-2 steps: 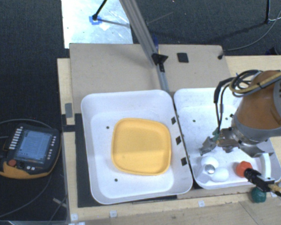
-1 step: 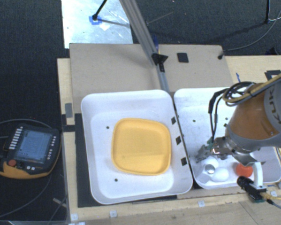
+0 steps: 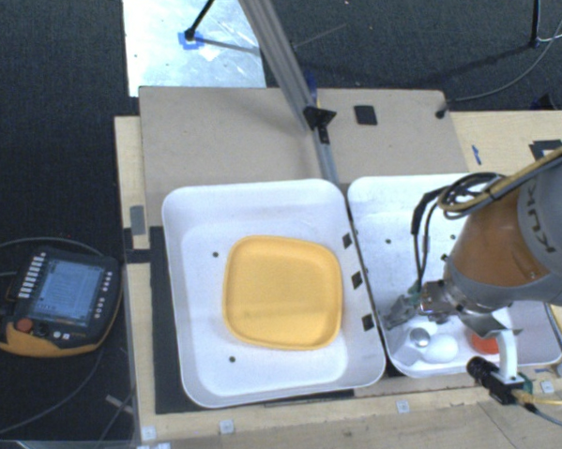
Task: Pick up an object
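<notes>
A yellow square plate (image 3: 283, 291) lies flat in the left bin (image 3: 194, 270). My arm hangs over the right bin (image 3: 384, 213), its orange band and grey wrist covering much of that bin's right half. The gripper (image 3: 419, 317) sits low near the bin's front, beside the wall between the bins. Just below it lie a white egg-shaped object (image 3: 443, 349) and a small shiny round piece (image 3: 419, 335). A red-orange object (image 3: 484, 341) peeks out from under the wrist to the right.
A teach pendant (image 3: 57, 296) rests on the dark floor at the left. A slanted metal pole (image 3: 287, 68) runs from the top down to the bins' back edge. Black cables (image 3: 440, 206) loop above the arm's wrist.
</notes>
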Robot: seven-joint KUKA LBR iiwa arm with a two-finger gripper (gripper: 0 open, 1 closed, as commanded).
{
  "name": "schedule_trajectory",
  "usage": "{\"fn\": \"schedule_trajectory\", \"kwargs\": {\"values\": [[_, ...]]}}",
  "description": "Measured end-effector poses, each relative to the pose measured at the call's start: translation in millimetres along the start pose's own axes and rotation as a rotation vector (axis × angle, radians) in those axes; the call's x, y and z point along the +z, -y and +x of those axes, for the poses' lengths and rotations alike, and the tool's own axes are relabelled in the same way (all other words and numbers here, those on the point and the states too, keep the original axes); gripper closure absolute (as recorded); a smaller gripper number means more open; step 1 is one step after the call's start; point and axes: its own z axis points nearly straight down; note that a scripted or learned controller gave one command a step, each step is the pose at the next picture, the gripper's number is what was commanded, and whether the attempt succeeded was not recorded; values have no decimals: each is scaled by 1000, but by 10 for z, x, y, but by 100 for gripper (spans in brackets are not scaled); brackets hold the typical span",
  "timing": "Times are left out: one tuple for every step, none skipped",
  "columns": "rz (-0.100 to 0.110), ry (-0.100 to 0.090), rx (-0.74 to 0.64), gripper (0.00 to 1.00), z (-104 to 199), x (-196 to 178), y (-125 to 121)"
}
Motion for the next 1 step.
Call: {"fn": "schedule_trajectory", "kwargs": {"values": [[-3,0,0,100,-3,-115,-9]]}}
